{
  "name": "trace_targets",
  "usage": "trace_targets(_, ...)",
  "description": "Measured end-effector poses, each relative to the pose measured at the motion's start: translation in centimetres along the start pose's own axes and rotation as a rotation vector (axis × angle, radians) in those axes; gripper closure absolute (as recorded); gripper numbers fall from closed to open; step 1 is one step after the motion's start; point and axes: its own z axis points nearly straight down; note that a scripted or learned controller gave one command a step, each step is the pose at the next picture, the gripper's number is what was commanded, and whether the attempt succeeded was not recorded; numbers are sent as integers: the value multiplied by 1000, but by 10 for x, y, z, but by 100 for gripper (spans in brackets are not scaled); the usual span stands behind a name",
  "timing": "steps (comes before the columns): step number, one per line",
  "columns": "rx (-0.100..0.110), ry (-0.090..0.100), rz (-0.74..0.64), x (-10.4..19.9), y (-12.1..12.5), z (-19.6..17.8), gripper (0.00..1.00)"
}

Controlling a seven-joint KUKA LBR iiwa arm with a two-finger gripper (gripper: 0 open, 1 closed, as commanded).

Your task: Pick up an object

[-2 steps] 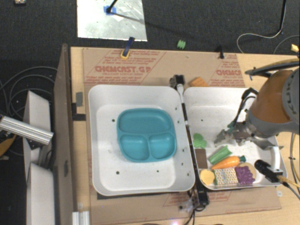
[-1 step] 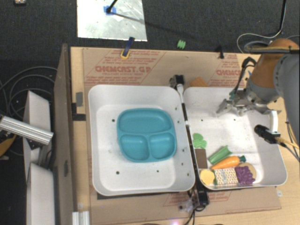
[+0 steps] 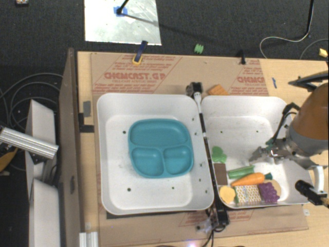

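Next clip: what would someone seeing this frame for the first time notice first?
The teal divided tray lies alone in the middle of the left bin. In the right bin, bright toy food crowds the near edge: an orange carrot, purple grapes and a green piece. The gripper hangs just above that pile, reaching in from the right.

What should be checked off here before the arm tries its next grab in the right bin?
1. Gripper over the right bin: ok.
2. Nothing between its fingers: cannot tell.
3. Targets within the bin: ok; carrot, purple grapes and green piece lie along the near edge.
4. Items spaced for a clean grab: not ok, they crowd together.
5. Teal tray in the left bin, out of the way: ok.
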Motion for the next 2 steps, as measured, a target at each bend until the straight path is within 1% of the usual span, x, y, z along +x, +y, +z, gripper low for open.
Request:
trace_targets(1, -18, -5, -13, 30, 112, 13, 0)
trace_targets(2, 1, -1, 5, -5, -33, 15, 0)
